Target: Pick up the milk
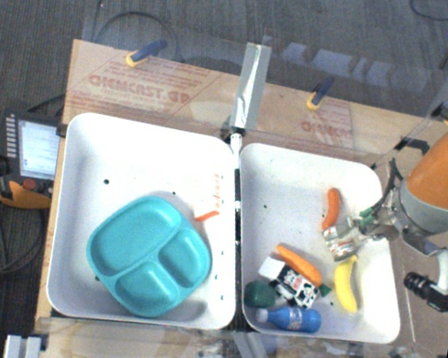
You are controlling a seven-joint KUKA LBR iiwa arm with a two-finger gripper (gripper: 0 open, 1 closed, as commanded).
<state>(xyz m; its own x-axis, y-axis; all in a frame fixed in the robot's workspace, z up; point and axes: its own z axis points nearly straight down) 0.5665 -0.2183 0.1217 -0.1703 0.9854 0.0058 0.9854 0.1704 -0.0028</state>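
- milk carton: boxy, white with black patches, lying in the right bin.
- smooth orange carrot rests on the carton.
- metallic gripper above-right of the carton; finger state: cannot tell.

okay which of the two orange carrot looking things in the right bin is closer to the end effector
The upright carrot near the bin's back, just left of the end effector. The other carrot lies slanted lower down, atop the milk carton.
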